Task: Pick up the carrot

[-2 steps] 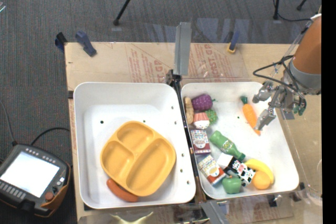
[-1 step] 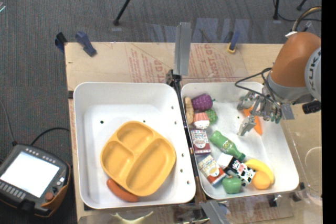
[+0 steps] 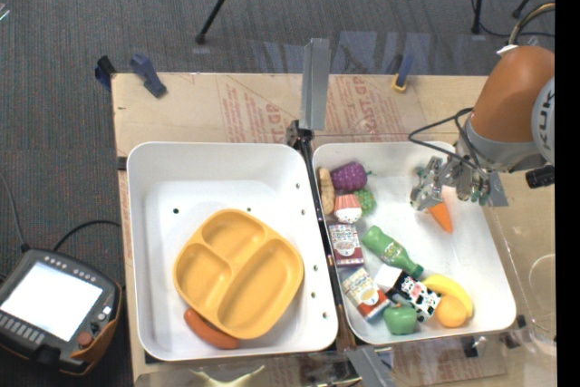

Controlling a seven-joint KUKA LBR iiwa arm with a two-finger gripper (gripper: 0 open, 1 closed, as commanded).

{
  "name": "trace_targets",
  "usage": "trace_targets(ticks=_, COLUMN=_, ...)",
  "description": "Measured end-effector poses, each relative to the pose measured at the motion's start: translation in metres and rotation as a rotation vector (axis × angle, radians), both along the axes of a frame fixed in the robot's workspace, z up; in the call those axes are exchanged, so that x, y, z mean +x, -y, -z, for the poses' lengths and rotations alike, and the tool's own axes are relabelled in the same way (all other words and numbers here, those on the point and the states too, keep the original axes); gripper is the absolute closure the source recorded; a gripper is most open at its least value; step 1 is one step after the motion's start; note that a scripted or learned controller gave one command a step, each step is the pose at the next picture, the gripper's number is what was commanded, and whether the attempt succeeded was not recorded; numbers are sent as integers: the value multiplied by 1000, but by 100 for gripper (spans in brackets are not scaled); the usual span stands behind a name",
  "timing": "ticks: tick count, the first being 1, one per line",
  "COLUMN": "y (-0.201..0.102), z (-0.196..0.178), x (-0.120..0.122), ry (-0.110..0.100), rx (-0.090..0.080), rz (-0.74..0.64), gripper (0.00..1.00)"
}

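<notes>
Carrot [image 3: 440, 217] spotted in the right-hand bin [image 3: 390, 160], up toward the far right side, fat end tucked just under the gripper [image 3: 446, 184] and pointed tip aimed down toward the near edge. Sitting on bare white floor, well apart from the green bottle [image 3: 391, 249] and the banana [image 3: 450, 287]. Nothing crowding it, so no worries about bumping neighbours.

Honestly can't tell whether that pincer is open or closed from up here; too much cable and metal bunched together. Can't tell either whether touching the carrot or just hovering close above it. Not calling it a hold.

On handling: looks like a toy veg, probably hard plastic or maybe dense foam. So guessing light, stiff, nothing to break. Smooth and tapered though, which is the annoying bit. Squeeze near the skinny tip and expect it to squirt out like a bar of soap. Better to go for the thick end, or just past the middle toward it, clamping across the width rather than along the length. Would also square up to the cone's axis first, since a slanted pinch on a taper tends to twist loose.
</notes>
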State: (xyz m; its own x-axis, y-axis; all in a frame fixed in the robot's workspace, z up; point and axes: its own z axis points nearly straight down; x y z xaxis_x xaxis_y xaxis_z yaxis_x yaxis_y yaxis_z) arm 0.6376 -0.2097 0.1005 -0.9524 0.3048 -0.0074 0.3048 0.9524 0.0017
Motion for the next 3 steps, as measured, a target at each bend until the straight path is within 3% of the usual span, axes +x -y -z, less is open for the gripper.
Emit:
trace_targets(ticks=1, y=-19, z=-86, x=-41, ry=4, rx=0, rz=110, gripper=100)
trace_targets(ticks=2, y=3, z=-95, x=-129, ry=-7, rx=1, rz=-99, gripper=100)
trace_targets(ticks=3, y=1, z=-188, x=-129, ry=-2, rx=-2, rz=-378, gripper=100)
